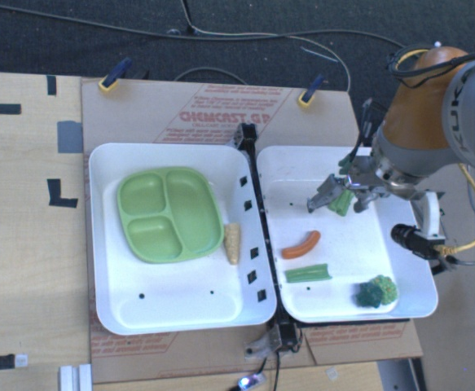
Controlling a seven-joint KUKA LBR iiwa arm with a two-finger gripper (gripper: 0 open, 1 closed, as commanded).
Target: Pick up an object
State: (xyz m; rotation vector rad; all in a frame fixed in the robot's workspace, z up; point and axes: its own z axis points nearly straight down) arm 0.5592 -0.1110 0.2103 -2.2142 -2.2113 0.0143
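Broadly, the tabletop is pale wood with dark tape marks, and a sheet of printed cardboard lies on it, pinned at the far edge by two yellow-and-blue clamps. Two shallow white bins sit on the cardboard side by side, touching along a black divider. The grey arm, with its orange band, reaches in from the right and hangs over the right bin.

The left bin holds a green divided plate with three compartments, lying flat in the bin's far half. Just beside the plate's right edge, near the divider, rests a pale corn cob.

The pincer is low over the far part of the right bin, and a small green object sits between its fingers, so it appears clenched on that piece; what the piece is cannot be told. Nearer the camera in the same bin lie an orange carrot, curved and apart from the pincer, then a flat green bean pod just below it, and a broccoli floret in the near right corner. Black cables trail over the dark floor beyond the tabletop.
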